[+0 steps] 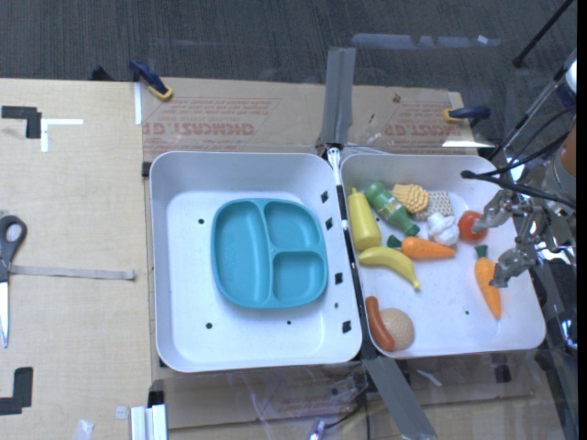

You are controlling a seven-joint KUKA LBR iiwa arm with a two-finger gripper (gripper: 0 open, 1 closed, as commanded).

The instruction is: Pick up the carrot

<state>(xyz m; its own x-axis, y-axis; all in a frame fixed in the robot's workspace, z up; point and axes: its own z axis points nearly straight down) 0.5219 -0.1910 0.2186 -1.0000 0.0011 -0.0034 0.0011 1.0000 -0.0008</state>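
The jaws of the gripper (504, 241) stood spread over the right bin's (440, 333) far right side, one fingertip just beside the top end of a carrot (488, 288) lying lengthwise near the bin wall. On the desk (73, 246), the left bin (183, 177) carried a teal divided plate (271, 253). The right bin also carried a banana (390, 261), a yellow bottle (361, 220), a second carrot (427, 247) lying crosswise near the middle, and a tomato (471, 225).
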